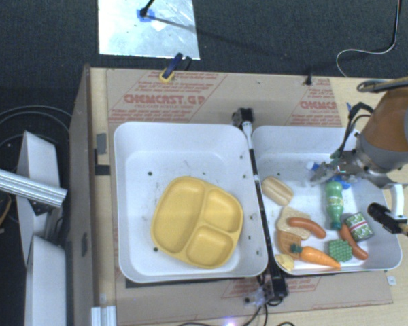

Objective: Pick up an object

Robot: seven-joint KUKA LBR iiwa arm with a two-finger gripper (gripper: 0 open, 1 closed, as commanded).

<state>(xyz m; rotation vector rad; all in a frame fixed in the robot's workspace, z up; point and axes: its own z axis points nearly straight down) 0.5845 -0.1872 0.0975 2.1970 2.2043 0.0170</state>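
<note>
The right bin (pixel 292 156) holds toy food. A green bottle (pixel 334 204) lies upright in the picture near its middle. My gripper (pixel 332 173) hangs just above the bottle's cap end, at the tip of the grey arm with its orange band (pixel 393 117). Left of the bottle lies a tan bread roll (pixel 277 191). Below it are a red sausage (pixel 307 227) on a slice of toast (pixel 290 238), an orange carrot (pixel 317 256), a green textured piece (pixel 339 250) and a small green can (pixel 358 226).
A yellow divided tray (pixel 197 221) sits in the left bin (pixel 143 148). A black divider bar (pixel 255 182) runs between the bins. The arm's body covers the right bin's far right corner.
</note>
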